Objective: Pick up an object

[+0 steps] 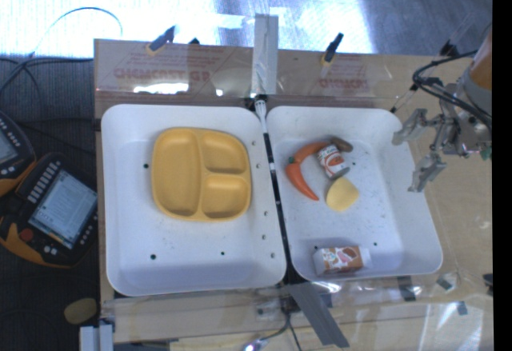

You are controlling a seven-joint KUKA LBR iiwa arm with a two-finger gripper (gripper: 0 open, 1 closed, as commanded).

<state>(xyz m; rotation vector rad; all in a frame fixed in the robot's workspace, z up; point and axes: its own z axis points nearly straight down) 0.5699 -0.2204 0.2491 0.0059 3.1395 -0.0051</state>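
Arm: we see the grey arm with its orange band entering from the right, and its gripper (pixel 422 151) hangs over the right rim of the right-hand bin (pixel 416 237).
Fingers: we find them spread apart, one fingertip near the bin's upper right corner and the other lower along the rim, with nothing between them.
Left bin: the left-hand bin (pixel 128 253) carries a yellow divided tray (pixel 202 173), lying flat near its middle, three compartments facing up.
Right bin, upper cluster: we count an orange carrot-shaped toy (pixel 302 173) bent in a V, a small red-and-white can (pixel 331 159) touching it on the right, and a pale yellow block (pixel 342 195) just below the can.
Right bin, front: a red-and-white packet (pixel 342 259) lies on its side near the front wall, well apart from the cluster.
Gripper to objects: we place every item to the gripper's left, none in contact with it.
Bench surround: a handheld control pendant (pixel 52 205) rests on the dark floor to the left of the bins.
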